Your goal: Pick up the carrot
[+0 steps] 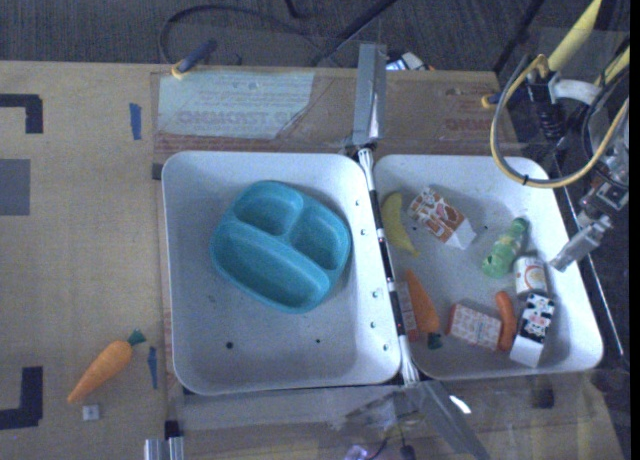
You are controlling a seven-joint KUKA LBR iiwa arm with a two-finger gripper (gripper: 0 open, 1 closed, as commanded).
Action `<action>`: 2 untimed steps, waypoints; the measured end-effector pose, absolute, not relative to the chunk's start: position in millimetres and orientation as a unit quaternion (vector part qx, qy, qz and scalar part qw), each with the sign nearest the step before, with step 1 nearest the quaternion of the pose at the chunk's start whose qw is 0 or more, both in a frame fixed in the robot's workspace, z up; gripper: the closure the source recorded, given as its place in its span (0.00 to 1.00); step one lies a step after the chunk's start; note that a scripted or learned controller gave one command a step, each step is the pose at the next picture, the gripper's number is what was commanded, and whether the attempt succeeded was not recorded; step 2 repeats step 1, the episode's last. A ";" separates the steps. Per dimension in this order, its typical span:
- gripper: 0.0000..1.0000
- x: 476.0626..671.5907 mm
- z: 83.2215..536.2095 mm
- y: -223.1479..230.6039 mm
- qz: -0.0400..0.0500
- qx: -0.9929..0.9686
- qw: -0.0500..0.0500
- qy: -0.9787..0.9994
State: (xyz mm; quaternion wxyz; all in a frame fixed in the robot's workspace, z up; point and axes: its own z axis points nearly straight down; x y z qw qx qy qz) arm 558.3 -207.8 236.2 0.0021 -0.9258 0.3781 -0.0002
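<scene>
An orange carrot (pixel 421 306) lies in the right bin (pixel 575 348) along its left wall, pointing toward the front. A second, smaller orange piece (pixel 506 318) lies near the bin's front right, between a small red-and-white box (pixel 474 326) and a black-and-white carton (pixel 535 326). A third carrot with a green top (pixel 100 370) rests on the bench outside the bins, at the front left. My gripper (pixel 568 252) hangs at the right bin's right rim, above and apart from all three, with nothing seen in it.
The left bin (pixel 190 348) holds a teal divided plate (pixel 282 244). The right bin also holds a banana (pixel 397 223), an orange-and-white carton (pixel 439 216), a green bottle (pixel 505 248) and a small white cup (pixel 529 274). Yellow cables (pixel 510 138) loop at the back right.
</scene>
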 end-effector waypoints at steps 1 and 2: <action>0.00 593.0 138.0 -208.9 0.000 -0.959 0.002 0.285; 0.00 593.0 138.0 -208.9 0.000 -0.959 0.002 0.285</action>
